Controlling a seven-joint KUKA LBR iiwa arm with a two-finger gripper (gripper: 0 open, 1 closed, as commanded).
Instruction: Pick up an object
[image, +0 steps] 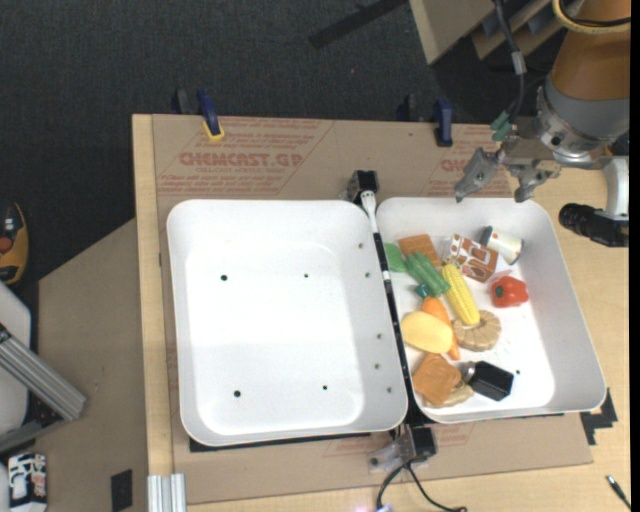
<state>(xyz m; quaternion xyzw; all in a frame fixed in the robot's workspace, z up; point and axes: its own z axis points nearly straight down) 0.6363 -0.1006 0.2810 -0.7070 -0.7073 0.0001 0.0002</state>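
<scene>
Camera view, looking down at a slant, has two white bins side by side on a brown board: the left bin (270, 320) and the right bin (560, 330), their inner rims touching along a dark seam. The arm (590, 60), grey with an orange band, comes in from the upper right corner. Its gripper (497, 180) hangs above the far rim of the right bin, over the board's edge, with the two fingers (474, 180) spread apart and nothing between them. All the objects lie in the right bin, crowded toward its left half. Near the far side sit a tan block (418, 246) and a red and white box (472, 258), with a small white cylinder (503, 243) just beside the box. A green piece (415, 268) lies slanted next to a yellow corn cob (459, 288), and a red tomato (509, 291) sits apart to their right. Lower down, a yellow mango shape (427, 331) rests touching a round beige biscuit (477, 330). At the near end a brown bread piece (438, 380) lies beside a black block (491, 380). Blue clamps (210, 112) grip the board's far edge. The gripper is well apart from every object, nearest to the cylinder and the box.
</scene>
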